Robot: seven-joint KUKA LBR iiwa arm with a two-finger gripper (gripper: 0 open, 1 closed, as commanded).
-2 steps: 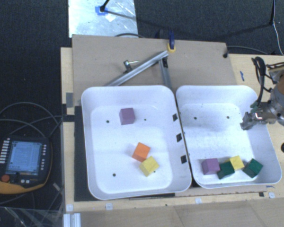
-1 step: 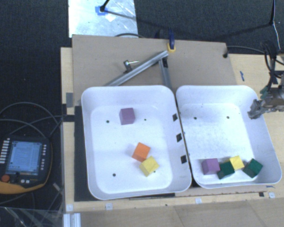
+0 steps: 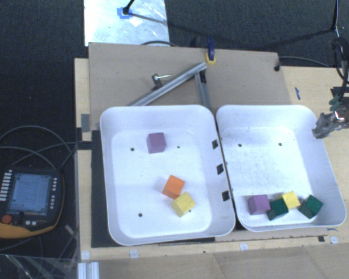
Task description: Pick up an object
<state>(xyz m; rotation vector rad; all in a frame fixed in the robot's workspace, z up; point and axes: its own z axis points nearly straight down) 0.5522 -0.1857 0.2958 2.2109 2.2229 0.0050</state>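
Honestly nothing here is readable. The handheld control pendant (image 3: 24, 199) left of the surface has a lit screen, but whatever's on it is way too blurry.

Single fixed camera, mounted above the light wooden table (image 3: 180, 260), looked down at a slant. It sat far enough back that both shallow white plastic bins, left (image 3: 113, 173) and right (image 3: 326, 173), fitted whole in the picture, side by side across the middle. Dark carpeted floor (image 3: 35, 39) showed along the top and left. The table's near edge ran close to the bottom border, its far edge higher up. The grey metal claw (image 3: 326, 125) entered at the right border, beside the right bin's far corner.
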